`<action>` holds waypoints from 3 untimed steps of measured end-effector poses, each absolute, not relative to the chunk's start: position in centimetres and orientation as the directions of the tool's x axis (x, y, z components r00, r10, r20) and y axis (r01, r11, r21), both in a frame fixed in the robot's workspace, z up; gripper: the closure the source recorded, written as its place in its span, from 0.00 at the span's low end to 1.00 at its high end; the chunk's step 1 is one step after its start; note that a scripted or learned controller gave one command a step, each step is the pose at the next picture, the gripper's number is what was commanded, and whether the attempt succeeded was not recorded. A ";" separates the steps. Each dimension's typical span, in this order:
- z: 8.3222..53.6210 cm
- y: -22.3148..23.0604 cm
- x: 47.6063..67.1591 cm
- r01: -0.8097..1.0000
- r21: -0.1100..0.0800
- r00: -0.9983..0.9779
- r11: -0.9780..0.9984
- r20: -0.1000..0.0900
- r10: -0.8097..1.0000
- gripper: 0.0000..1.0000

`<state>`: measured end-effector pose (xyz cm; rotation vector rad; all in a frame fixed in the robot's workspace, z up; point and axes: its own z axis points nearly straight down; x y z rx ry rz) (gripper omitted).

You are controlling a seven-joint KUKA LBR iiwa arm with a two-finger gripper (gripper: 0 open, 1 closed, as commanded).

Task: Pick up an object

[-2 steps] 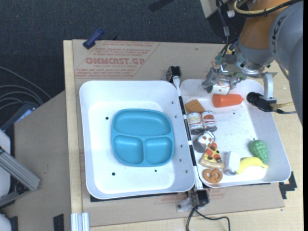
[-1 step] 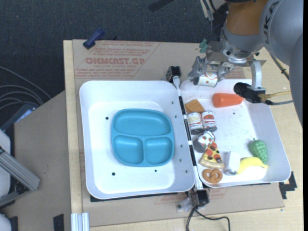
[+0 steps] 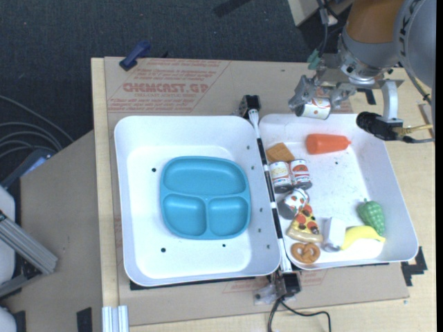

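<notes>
I see my gripper [image 3: 318,102] raised at the frame's upper right, above the right bin's [image 3: 398,206] far rim, fingers clenched on a small white-and-red object [image 3: 319,108]; the pick looks essentially done; only holding it remains.

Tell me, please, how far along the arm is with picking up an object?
The lift looks done: the gripper is raised over the right bin's far edge with a small white and orange object between its fingers. The carrot, cans and other toys lie in that bin. Nothing obvious remains.
</notes>
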<state>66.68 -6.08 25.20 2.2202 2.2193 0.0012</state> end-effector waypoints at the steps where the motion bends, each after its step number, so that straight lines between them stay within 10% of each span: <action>1: 26.1 -3.6 66.7 1.000 0.003 -0.001 0.001 -0.001 1.000 1.00; 2: 26.1 -3.6 66.7 1.000 0.002 -0.001 0.001 -0.001 1.000 0.00; 3: 18.4 -7.9 66.6 1.000 -0.002 0.001 -0.001 0.000 1.000 0.00</action>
